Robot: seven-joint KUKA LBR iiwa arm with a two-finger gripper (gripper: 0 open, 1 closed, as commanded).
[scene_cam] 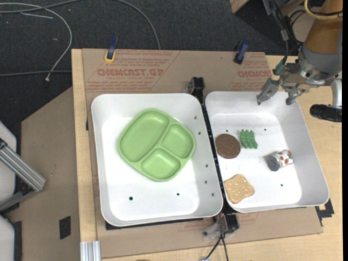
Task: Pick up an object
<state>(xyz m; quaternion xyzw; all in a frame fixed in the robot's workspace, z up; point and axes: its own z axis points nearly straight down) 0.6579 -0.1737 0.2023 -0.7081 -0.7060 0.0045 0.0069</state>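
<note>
My gripper [279, 93] hangs over the far edge of the right bin [304, 192], fingers spread open with nothing between them. Below it in that bin lie a brown round cookie [227, 145], a small green ridged piece [248, 139], a tan cracker [238, 188] and a small can [279, 160] on its side with a red and white label. All of them sit well in front of the gripper, apart from it.
The left bin [109, 194] holds a green divided plate [156, 144]. Black clamps [196, 85] join the bins at the middle. Blue clips [111, 47] pin the cardboard sheet at the back. Cables run across the dark floor behind.
</note>
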